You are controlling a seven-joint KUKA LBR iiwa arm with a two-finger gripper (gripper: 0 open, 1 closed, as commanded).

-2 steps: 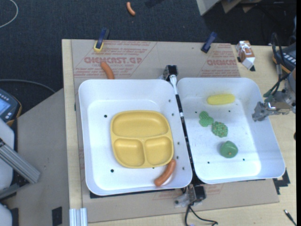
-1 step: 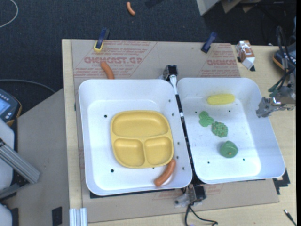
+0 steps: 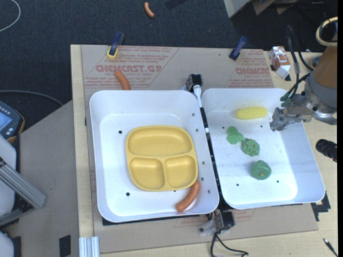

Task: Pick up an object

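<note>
The right bin (image 3: 300,186) holds a yellow corn cob (image 3: 252,113) near its back, two green broccoli pieces (image 3: 234,135) (image 3: 250,146) in the middle, and a green pepper (image 3: 260,169) toward the front. My gripper (image 3: 278,121) hangs at the bin's right side, just right of the corn cob and close above the floor. Nothing shows between its tips. The left bin (image 3: 104,143) carries a yellow three-part tray (image 3: 161,157) with a sausage (image 3: 188,198) lying at its front right corner.
Another sausage (image 3: 122,80) lies on the cardboard behind the left bin, and a small one (image 3: 149,9) on the dark floor beyond. Clamps (image 3: 114,45) (image 3: 238,48) hold the board's back edge. Cables and a cardboard box stand at the back right.
</note>
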